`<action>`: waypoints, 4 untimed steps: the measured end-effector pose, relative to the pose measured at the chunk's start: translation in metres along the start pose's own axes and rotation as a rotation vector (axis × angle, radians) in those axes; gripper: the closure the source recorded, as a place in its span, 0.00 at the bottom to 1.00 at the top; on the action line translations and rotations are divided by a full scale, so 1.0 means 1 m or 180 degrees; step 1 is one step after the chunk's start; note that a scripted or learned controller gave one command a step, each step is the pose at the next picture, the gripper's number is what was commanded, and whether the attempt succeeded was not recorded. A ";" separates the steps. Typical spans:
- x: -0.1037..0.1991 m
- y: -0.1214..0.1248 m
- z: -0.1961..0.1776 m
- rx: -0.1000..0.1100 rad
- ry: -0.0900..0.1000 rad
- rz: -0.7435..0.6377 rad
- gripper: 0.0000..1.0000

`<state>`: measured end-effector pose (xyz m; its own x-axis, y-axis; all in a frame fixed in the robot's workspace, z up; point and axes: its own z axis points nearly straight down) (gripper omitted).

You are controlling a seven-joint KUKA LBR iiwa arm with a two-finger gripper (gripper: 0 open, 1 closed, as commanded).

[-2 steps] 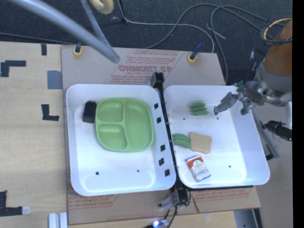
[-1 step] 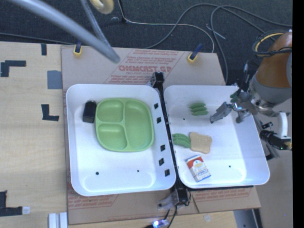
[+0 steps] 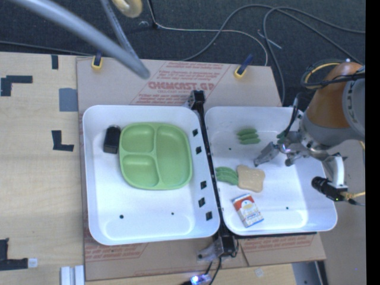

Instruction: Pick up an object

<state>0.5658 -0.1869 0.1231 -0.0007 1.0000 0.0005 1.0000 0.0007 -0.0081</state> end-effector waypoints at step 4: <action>-0.004 0.009 -0.090 -0.0041 -0.0007 -0.0003 1.00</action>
<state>0.5751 -0.1905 0.2132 -0.0016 1.0000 -0.0017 1.0000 0.0016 0.0049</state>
